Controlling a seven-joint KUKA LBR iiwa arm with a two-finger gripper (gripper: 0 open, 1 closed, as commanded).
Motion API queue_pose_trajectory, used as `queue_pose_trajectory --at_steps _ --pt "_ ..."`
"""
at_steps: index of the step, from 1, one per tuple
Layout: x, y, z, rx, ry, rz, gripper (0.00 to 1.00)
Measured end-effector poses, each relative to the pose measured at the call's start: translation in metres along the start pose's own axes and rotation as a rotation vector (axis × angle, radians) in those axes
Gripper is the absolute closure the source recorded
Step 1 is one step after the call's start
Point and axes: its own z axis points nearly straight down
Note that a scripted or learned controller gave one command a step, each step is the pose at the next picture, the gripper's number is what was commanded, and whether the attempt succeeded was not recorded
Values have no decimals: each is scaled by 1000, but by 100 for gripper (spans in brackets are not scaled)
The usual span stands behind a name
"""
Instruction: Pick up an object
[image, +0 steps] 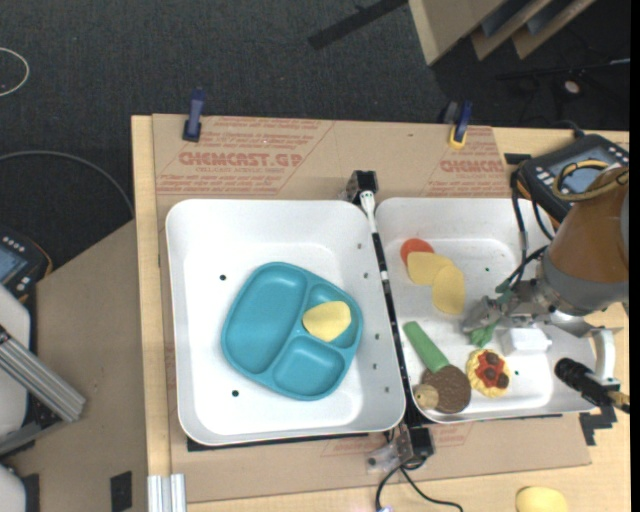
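Observation:
My gripper (486, 324) hangs low over the middle of the right bin (455, 211), on the grey arm (590, 262) that comes in from the right. Just left of it lie two yellow pieces (441, 282) and a red piece (416, 247). In front of it sits a small round toy with red and yellow topping (490, 371). A green stick (426, 345) and a brown round piece (448, 389) lie near the bin's front left corner. I see nothing clearly held in the gripper.
The left bin (200, 250) holds a blue divided tray (255, 330) with a yellow piece (327, 320) in one compartment. A black cable runs along the ridge between the bins (378, 262). A control pendant (568, 175) lies behind the arm. A yellow object (540, 498) sits off the bench in front.

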Motion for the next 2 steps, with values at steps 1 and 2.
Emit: queue_pose_trajectory --at_steps 1,2 --pt "-19 11 -1 -10 -4 -5 0" --pt "-32 90 -3 -12 -1 -10 0"
